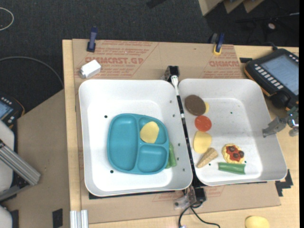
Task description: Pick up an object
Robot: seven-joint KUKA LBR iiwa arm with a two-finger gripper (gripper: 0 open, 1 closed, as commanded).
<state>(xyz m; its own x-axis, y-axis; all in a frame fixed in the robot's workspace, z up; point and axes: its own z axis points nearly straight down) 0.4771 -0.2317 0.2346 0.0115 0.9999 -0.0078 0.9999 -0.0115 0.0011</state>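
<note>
My hand (277, 126) sits at the right bin's (256, 91) outer rim holding nothing, and I cannot tell how far its fingers are apart. The toy food lies well off along the bin's left side; I'd bring it over the isolated red disc (203, 123), descend straight, and close squarely.

Gripper (277, 126) at the far right of the view, low, pointing left. Grey finger tips splayed apart, nothing between them. Only the finger ends and a bit of the wrist body are in frame; rest of the arm is cut off.
</note>
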